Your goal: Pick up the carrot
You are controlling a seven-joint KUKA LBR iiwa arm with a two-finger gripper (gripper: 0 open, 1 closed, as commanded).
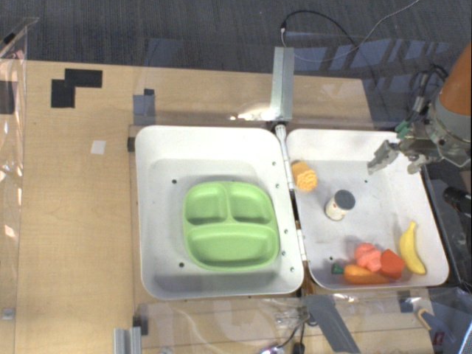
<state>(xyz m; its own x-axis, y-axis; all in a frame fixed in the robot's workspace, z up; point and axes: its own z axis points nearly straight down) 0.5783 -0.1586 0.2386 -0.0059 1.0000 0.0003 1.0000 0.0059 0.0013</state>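
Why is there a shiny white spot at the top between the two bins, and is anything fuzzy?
In the camera view, light glares off the bench just above the left bin, by the metal post. The gripper looks soft and smeared at the right bin's top corner. The carrot and green plate look sharp, with soft shadows.

Robot lab: bench (74,198), white bins (158,142), loose cables (324,21).

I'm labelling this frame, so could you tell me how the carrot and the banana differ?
The carrot is orange with a green end; the banana is yellow. The carrot lies along the near wall against red pieces; the banana lies curved by the right wall. Both sit in the right bin.
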